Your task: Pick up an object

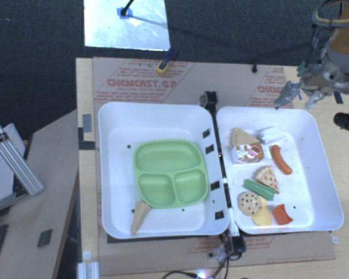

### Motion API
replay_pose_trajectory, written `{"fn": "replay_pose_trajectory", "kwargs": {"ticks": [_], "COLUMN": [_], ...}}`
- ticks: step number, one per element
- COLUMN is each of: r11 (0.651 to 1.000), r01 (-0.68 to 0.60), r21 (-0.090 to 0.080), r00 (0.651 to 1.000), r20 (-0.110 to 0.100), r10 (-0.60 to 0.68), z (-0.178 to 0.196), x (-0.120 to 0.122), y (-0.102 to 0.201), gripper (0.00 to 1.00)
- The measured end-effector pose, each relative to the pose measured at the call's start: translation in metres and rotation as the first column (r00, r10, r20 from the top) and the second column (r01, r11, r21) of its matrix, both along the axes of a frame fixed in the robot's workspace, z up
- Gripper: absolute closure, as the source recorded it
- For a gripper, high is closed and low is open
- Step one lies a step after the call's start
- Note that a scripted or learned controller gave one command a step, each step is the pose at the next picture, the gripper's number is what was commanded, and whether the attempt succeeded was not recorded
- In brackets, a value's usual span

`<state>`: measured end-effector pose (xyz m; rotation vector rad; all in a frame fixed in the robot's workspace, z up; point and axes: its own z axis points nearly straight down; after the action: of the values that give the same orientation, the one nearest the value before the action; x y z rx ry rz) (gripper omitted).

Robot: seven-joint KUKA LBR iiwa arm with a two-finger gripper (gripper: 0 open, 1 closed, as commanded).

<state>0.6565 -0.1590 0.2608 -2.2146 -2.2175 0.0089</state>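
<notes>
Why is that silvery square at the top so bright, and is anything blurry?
Camera view: the metal sheet reflects overhead light as washed-out glare; the white bins are evenly lit with soft shadows; the pincer looks slightly blurred, while the green tray is sharp.

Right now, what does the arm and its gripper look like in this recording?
The arm is grey metal with an orange band above the wrist and a dark cable looping over its top. Its gripper is pale grey with two short, thin fingers.
</notes>
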Motion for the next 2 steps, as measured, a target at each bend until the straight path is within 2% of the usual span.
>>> {"fn": "replay_pose_trajectory", "kwargs": {"ticks": [1,2], "r11": [1.000,1.000], "r01": [-0.002,-0.005], "r21": [-0.002,-0.001], "r00": [1.000,1.000], "r20": [0.011,0.008], "r10": [0.002,0.005], "z": [0.007,-0.050], "x": [0.002,0.011], "y": [0.000,0.001], "gripper": [0.00,0.00]}}
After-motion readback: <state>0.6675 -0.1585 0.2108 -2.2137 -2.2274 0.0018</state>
